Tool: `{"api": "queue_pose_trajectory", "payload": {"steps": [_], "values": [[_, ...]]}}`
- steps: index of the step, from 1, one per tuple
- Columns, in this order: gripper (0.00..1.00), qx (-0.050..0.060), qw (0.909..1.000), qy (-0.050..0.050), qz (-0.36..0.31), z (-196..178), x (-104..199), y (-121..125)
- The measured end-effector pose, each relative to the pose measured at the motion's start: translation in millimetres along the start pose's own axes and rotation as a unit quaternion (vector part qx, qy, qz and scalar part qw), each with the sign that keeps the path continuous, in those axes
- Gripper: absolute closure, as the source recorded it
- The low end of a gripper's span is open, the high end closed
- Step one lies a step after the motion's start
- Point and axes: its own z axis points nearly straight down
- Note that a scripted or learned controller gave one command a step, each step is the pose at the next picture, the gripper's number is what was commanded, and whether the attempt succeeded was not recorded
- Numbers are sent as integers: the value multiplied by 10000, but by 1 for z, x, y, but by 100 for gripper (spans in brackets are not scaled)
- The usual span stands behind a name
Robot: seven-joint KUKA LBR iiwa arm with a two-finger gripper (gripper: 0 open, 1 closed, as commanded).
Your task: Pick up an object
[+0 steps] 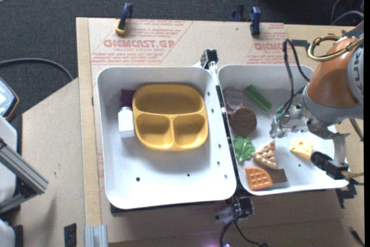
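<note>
Yellow cheese wedge [302,148] lies just right of the pincer [281,126], which hangs low in the right bin [263,74]; its state I cannot tell. A brown patty [243,120] sits to its left

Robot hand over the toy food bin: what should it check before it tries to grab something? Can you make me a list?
1. Gripper is over the right bin, where the toy food lies: ok.
2. Fingers open wide enough to grab: cannot tell, the wrist hides them.
3. Nothing held already: cannot tell.
4. A piece with space around it to aim for: ok, the green stick and the cheese wedge each lie apart from the rest.
5. Crowded pieces to avoid: not ok, the waffle, cracker and lettuce leaf lie bunched together.
6. Yellow tray sits in the left bin, out of the way: ok.
</note>
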Motion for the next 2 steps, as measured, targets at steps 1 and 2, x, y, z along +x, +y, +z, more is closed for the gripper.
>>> {"api": "queue_pose_trajectory", "payload": {"steps": [1, 2], "values": [[100, -30, 10000, -16, 1, -57, -10, -3], [100, -29, 10000, -14, -9, -116, -18, 3]]}}
